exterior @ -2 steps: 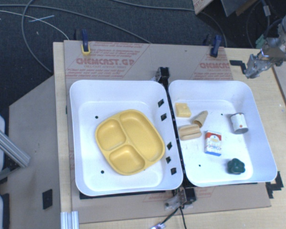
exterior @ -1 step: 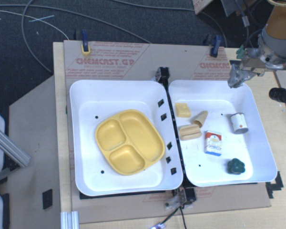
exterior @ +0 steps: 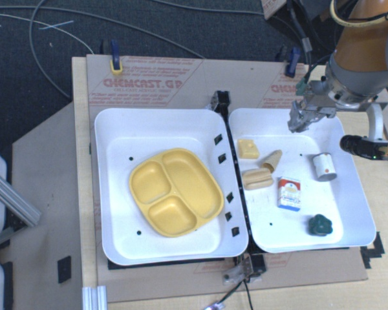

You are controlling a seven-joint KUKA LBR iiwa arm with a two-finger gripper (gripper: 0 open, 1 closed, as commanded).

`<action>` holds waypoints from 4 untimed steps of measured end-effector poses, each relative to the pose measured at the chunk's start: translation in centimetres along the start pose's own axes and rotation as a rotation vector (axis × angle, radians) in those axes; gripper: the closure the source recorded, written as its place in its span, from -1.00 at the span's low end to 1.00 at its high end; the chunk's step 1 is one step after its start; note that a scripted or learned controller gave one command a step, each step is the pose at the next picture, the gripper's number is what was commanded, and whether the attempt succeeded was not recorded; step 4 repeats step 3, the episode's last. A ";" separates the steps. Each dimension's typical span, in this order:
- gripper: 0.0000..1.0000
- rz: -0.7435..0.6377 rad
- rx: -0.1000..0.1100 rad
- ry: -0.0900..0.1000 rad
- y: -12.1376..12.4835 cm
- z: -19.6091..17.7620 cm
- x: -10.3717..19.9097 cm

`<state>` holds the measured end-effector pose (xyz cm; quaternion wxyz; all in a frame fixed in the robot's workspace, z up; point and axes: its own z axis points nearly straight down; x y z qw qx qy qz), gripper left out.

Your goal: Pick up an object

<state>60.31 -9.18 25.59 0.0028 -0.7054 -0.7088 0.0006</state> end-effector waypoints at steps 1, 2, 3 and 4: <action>1.00 -0.001 -0.001 0.001 -2.6 0.4 5.8; 1.00 -0.001 -0.001 0.000 -3.8 1.1 11.1; 1.00 -0.001 0.001 0.000 -5.9 2.6 16.2; 1.00 -0.001 0.001 0.000 -5.9 2.6 16.2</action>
